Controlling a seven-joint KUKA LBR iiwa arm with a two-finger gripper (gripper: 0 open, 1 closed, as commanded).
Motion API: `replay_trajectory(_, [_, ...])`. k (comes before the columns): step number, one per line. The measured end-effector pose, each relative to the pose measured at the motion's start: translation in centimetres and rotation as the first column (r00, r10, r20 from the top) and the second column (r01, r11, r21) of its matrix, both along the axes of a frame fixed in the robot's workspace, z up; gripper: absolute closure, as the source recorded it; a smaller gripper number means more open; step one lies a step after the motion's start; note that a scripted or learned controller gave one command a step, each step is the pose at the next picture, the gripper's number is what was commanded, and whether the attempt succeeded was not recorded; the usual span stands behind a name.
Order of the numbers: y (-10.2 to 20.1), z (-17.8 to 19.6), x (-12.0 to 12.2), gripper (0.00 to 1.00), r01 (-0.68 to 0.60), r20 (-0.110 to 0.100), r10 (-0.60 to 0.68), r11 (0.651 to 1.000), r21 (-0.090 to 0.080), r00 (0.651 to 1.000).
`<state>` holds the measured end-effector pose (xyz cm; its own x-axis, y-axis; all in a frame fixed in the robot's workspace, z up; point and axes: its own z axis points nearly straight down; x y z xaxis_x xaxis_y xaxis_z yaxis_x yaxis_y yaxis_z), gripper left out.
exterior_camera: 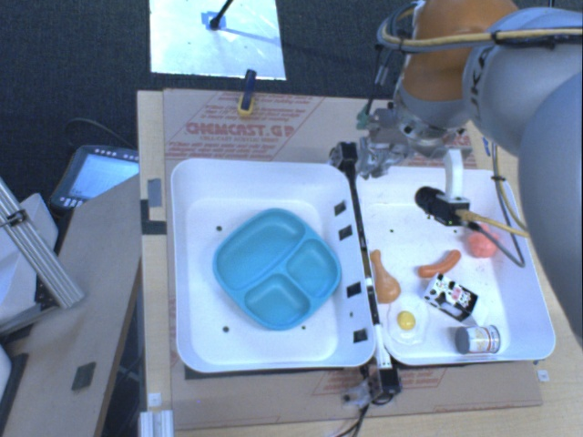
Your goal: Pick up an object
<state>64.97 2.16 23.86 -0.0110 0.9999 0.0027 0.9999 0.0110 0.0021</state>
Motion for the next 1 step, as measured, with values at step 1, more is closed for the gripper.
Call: replay_trajectory(1, [5.72, -1.48, -0.20, 1.00, 0.001, -0.002, -0.001, 1.000, 0.000, 1.000])
